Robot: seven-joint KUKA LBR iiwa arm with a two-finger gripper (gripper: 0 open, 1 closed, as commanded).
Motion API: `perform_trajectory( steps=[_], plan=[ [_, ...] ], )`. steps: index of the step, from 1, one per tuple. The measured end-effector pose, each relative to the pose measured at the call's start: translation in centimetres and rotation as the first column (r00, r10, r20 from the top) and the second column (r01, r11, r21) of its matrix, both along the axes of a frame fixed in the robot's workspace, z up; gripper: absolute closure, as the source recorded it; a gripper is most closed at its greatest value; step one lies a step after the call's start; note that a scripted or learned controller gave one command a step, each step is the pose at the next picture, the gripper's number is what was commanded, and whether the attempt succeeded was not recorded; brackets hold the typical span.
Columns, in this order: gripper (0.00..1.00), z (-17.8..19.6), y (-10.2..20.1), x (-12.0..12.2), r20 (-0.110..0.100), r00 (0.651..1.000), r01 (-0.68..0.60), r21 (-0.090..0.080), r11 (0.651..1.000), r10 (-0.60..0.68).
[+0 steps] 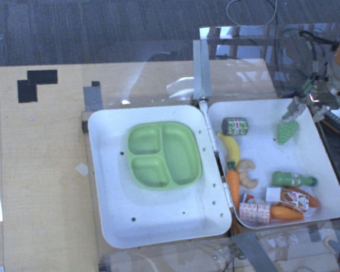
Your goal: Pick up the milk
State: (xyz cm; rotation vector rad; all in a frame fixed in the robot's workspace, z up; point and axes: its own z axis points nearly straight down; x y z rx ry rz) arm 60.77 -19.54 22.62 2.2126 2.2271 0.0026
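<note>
The milk, a small white and orange carton, lies on its side near the front right corner of the right bin, touching a carrot in front of it and just below a green bottle. The pincer hangs over the bin's far right corner, well apart from the milk and just above a green grape bunch; its fingers stand spread apart with nothing between them. Elsewhere in this bin lie a can, a banana and another carrot. The left bin holds a green divided plate. Both bins rest on the wooden surface.
</note>
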Motion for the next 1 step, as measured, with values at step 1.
perform_trajectory(
  steps=[1],
  plan=[
    [0.00,-4.37,2.70,1.54,0.000,1.000,0.005,0.000,1.000,-0.005]
  ],
)
